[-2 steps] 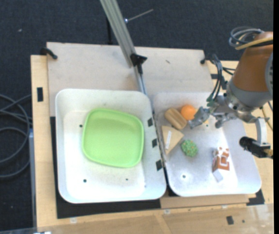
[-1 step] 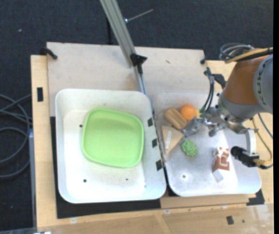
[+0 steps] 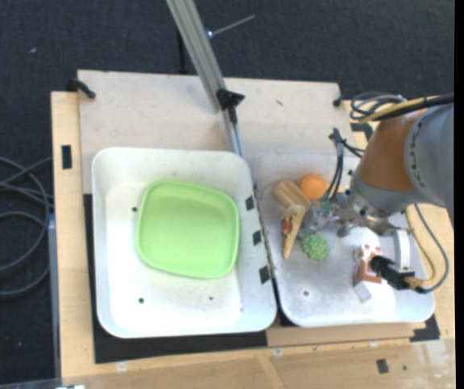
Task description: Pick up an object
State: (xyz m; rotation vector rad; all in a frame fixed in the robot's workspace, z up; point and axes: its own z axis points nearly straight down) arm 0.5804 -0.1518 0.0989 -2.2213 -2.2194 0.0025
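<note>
Nearby, green ball [image 3: 315, 247] beside orange ball [image 3: 314, 186].

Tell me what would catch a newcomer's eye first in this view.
The big lime-green plate lying flat in the left bin stands out most. Next is the grey arm with its orange band, reaching from the right over the right bin, where an orange ball and a green knobbly ball lie.

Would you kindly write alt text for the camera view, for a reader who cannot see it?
A grey and orange robot arm reaches from the right over the right white bin, its gripper low among an orange ball, a green knobbly ball and a tan wedge. The left white bin holds a green square plate.
</note>
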